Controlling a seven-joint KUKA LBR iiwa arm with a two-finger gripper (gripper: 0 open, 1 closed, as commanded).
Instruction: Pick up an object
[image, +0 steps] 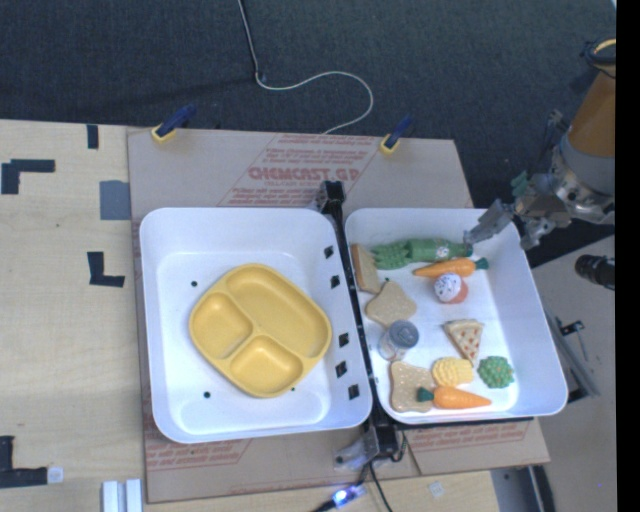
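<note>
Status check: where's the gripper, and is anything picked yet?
Gripper at right bin's far-right corner, above green toy and carrot. Nothing seen between fingers. Toy food untouched in bin; yellow tray in left bin.

Light falls evenly and fairly brightly from above, leaving only faint, soft shadows inside the two white bins. The yellow tray carries a mild sheen but no harsh glare. The dark floor at the top stays dim. Focus is moderate throughout; small items look slightly soft, and the frame is somewhat grainy.
</note>
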